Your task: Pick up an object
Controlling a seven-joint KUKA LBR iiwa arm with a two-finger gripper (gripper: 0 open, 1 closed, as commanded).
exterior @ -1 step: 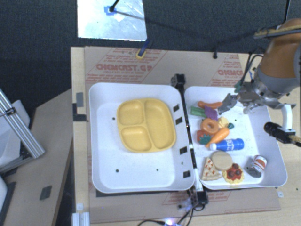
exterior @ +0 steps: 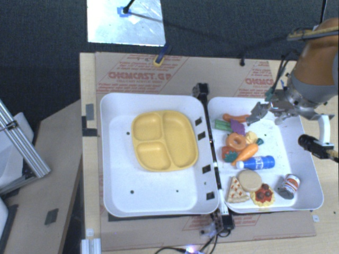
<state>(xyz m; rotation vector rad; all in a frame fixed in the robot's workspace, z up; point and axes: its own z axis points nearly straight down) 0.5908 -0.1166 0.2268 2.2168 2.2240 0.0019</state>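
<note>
Two shallow white bins are sitting side by side on the bench, and the toys are all lying in the right bin point(exterior: 307, 194). The left bin point(exterior: 116, 194) is carrying a yellow divided tray point(exterior: 163, 140).

The gripper point(exterior: 259, 111) is hanging over the far part of the right bin, just above the heap of small play food. Its fingers are looking slightly parted with nothing between them, though the view is too coarse here to be sure how wide the gap is.

Closest beneath it are lying an orange sausage-like piece point(exterior: 234, 117) and a purple piece point(exterior: 238, 127), touching one another. Nearer the camera a toy carrot point(exterior: 244, 152) is leaning against a blue bottle point(exterior: 258, 163), and beyond those are resting a pizza slice point(exterior: 237, 190), a round biscuit point(exterior: 249, 180) and a small tin can point(exterior: 291, 183), the can standing well apart from the rest.

These things are probably light, hollow plastic: stiff, smooth and apt to skid out of a pinch. I judge the sausage-like piece the likeliest target. Closing across its narrow middle, at right angles to its length, is looking safest, since a grip near the end would be squeezing it sideways into the purple piece.
</note>
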